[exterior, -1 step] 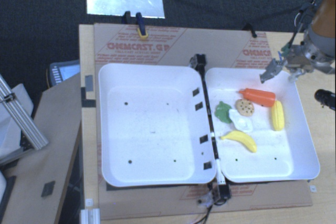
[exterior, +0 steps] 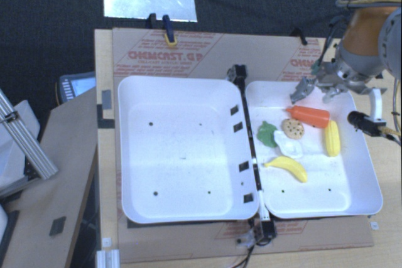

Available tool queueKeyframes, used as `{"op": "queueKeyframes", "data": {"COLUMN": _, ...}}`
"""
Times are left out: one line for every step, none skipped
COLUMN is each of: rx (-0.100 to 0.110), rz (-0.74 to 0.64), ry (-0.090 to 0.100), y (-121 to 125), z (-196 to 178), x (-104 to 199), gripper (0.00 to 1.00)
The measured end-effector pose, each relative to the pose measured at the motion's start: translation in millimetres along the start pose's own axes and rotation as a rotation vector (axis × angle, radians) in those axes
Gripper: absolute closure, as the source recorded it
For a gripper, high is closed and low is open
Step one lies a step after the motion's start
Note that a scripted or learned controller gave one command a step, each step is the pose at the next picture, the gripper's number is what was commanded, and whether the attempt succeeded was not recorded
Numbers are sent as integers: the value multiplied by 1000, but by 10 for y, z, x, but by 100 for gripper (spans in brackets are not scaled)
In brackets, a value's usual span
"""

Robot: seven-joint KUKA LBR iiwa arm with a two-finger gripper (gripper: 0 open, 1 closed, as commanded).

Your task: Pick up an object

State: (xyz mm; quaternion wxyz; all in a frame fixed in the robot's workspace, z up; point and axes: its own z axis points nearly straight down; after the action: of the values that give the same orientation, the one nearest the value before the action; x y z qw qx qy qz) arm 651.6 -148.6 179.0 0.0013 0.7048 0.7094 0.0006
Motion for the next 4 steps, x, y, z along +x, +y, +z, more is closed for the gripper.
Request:
{"op": "queueKeyframes", "data": {"rx": -3, "rz": 4, "ry": 0, "y": -24, "z": 714, "x": 79, "gripper": 0}}
{"op": "queueKeyframes", "data": {"rx": -9, "rz": 0, "ry": -1, "y": 195, "z": -753, "x": 235, "gripper": 0}}
{"op": "queueKeyframes", "data": {"rx": -5, "rz": -2, "ry": -1, "y": 188, "z": -800, "x": 229, "gripper": 100}}
{"op": "queueKeyframes", "data": {"rx": -9, "rz": -8, "ry": 4, "y": -416, "z": -2212, "x": 1370, "gripper": 100}}
